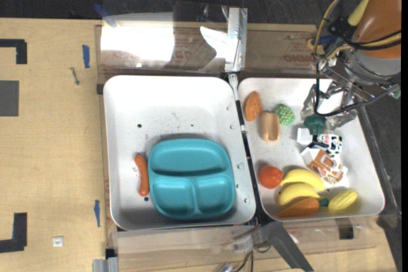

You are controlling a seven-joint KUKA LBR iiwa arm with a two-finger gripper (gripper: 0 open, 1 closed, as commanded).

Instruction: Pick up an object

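My gripper (327,110) hangs over the upper right part of the right bin (373,165), its fingers spread apart and open. Just below the fingertips lies a small dark teal object (314,123); I cannot tell whether the fingers touch it. Beside it are a small white block (303,134), a black-and-white patterned piece (330,142) and an orange-and-white packet (326,165). Further left lie an orange oval (253,105), a tan bread piece (271,126) and a green knobbly ball (285,115).
A red tomato (270,176), yellow bananas (299,183) and a yellow lemon (342,200) crowd the right bin's near side. The left bin (172,99) holds a teal divided plate (190,176) and an orange carrot (143,174).
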